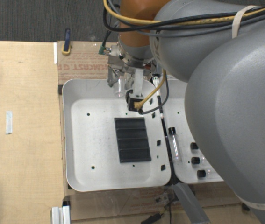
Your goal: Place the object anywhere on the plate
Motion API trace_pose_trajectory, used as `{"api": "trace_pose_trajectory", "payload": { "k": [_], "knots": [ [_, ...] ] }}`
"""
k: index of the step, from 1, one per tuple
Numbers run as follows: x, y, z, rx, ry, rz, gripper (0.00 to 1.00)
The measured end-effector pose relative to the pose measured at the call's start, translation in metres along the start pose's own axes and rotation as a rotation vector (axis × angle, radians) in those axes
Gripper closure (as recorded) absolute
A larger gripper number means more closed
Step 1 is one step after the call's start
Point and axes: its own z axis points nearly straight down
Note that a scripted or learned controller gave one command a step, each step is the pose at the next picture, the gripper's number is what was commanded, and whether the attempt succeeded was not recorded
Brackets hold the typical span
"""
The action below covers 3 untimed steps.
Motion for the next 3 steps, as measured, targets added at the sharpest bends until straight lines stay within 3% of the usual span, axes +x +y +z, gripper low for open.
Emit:
{"api": "trace_pose_trajectory", "payload": {
  "k": [1, 2, 3],
  "knots": [
    [0.043, 0.012, 0.065, 0.001, 0.000, 0.141, 1.00],
    [0.032, -0.047, 0.028, 0.001, 0.000, 0.098, 1.00],
    [0.015, -0.137, 0.061, 0.002, 0.001, -0.534, 1.00]
  ]
}}
